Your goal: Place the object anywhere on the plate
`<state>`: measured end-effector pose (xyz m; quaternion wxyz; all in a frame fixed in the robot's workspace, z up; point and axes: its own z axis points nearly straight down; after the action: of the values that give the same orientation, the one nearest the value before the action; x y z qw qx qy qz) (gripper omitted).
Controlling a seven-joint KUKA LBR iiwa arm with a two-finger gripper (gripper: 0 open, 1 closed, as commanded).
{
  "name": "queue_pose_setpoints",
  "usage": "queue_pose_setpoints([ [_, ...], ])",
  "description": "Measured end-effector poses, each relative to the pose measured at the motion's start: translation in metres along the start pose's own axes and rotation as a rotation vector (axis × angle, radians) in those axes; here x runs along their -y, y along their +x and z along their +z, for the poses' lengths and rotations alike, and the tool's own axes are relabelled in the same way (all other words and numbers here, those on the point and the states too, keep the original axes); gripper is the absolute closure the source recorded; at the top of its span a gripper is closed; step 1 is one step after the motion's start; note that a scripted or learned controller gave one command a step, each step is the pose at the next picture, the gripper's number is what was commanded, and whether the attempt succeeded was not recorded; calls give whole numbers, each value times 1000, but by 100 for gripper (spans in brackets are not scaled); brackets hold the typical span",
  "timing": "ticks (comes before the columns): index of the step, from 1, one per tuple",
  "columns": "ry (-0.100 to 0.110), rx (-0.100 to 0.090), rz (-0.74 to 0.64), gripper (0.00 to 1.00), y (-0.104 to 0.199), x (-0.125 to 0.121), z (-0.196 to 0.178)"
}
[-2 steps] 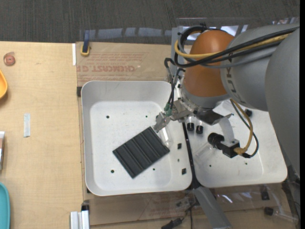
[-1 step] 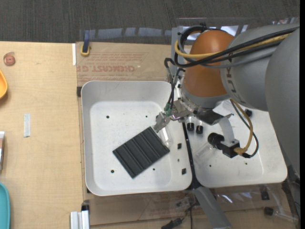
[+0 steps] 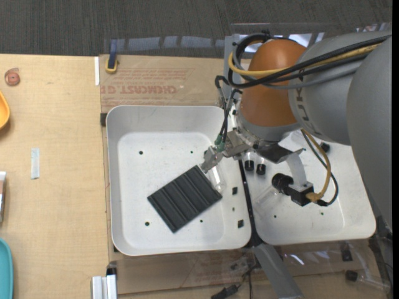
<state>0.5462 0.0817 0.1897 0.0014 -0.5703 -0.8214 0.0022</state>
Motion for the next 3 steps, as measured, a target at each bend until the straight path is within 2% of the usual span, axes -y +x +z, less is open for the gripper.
queue_pose_setpoints([
  [3, 0, 0, 0, 0, 0, 0, 0],
])
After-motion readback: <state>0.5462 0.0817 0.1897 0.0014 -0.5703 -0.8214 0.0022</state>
